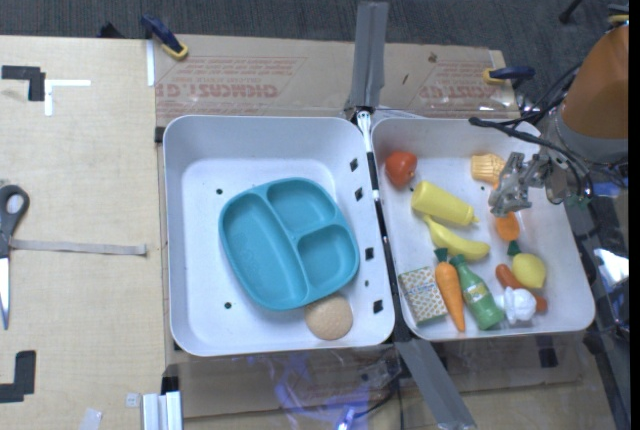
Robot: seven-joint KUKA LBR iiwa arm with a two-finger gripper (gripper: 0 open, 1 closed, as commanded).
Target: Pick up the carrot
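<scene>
The carrot (pixel 451 296) is orange with a small green top. It lies in the right bin (pixel 575 313) near its front wall, between a cracker box (pixel 422 294) and a green bottle (pixel 479 296), its tip pointing to the front. My gripper (pixel 507 201) hangs over the back right of that bin, well behind and to the right of the carrot. Just below the gripper sits a small orange piece (pixel 508 227); whether the gripper touches it is unclear.
The right bin also holds a tomato (pixel 400 167), a yellow bottle (pixel 443 204), a banana (pixel 458 240), a lemon (pixel 529 270), a white item (pixel 518 304) and a corn-like piece (pixel 486 167). In the left bin (pixel 190 248) lie a blue divided plate (pixel 287 242) and a tan ball (pixel 329 318).
</scene>
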